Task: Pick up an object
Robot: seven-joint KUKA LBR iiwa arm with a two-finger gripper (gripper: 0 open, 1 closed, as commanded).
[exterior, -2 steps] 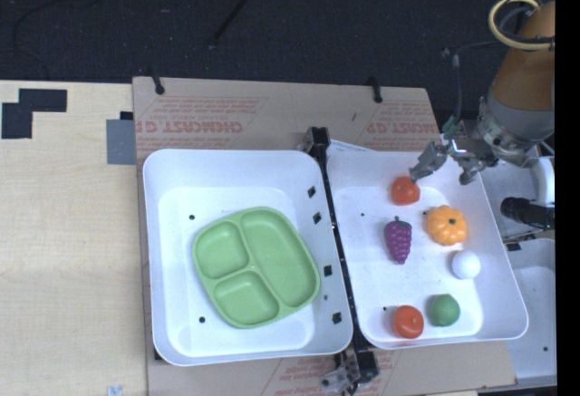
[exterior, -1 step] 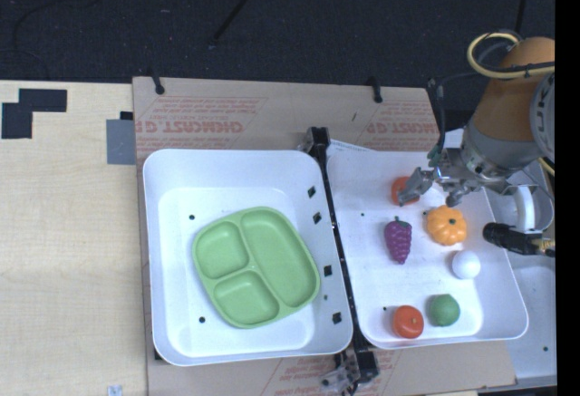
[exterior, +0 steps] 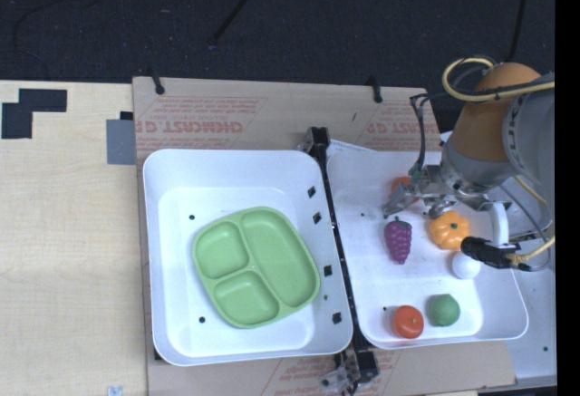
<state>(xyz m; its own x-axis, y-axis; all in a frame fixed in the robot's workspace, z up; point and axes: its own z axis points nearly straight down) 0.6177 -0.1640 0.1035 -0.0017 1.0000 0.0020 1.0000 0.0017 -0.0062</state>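
Note:
In the right bin (exterior: 507, 326) lie a purple grape bunch (exterior: 398, 238), an orange pumpkin-like fruit (exterior: 449, 230), a white ball (exterior: 465, 266), a green round fruit (exterior: 443, 309) and a red tomato (exterior: 408, 321). A small orange-red piece (exterior: 401, 184) shows at the bin's upper part, partly hidden by the gripper. My gripper (exterior: 412, 197) hangs low over the upper middle of the right bin, just above the grapes and left of the orange fruit. Nothing can be seen between its fingers.
The left bin (exterior: 172, 204) holds a green three-compartment plate (exterior: 254, 265). A black divider (exterior: 331, 240) runs between the two bins. The arm's grey body and orange band (exterior: 494, 127) fill the right bin's upper right corner.

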